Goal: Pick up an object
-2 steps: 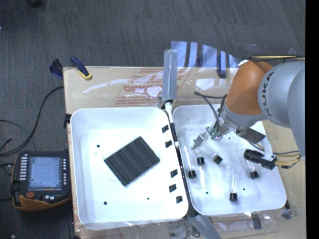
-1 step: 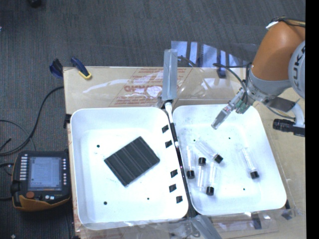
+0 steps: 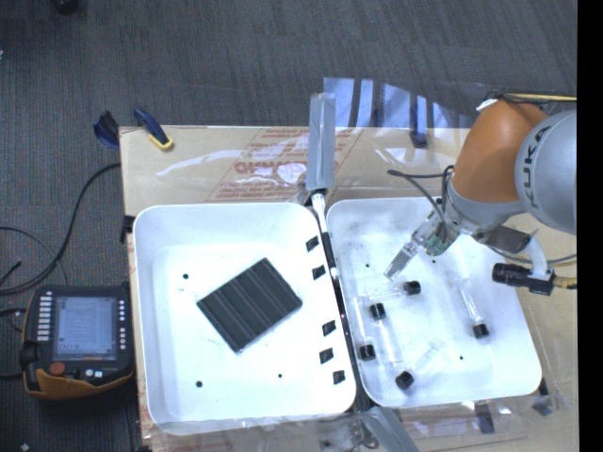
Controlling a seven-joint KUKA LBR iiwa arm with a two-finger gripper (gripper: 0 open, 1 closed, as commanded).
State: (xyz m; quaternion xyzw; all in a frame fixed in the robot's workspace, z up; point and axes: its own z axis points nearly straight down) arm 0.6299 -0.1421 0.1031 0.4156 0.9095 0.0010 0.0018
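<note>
Nearest the camera, below the hand (image 3: 396, 269), clear tubes with black caps lie scattered in the right bin (image 3: 528, 347); the closest one (image 3: 403, 288) sits just beside the fingertips. How wide the hand stands, I cannot tell. A good grasp would likely centre over that tube, crossing its length. Farther left lies a dark ribbed slab (image 3: 250, 303).

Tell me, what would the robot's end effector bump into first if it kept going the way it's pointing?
Probably the bare white floor of the right bin. The end effector points down and left, just short of a clear tube with a black cap. Depth is hard to judge.
</note>
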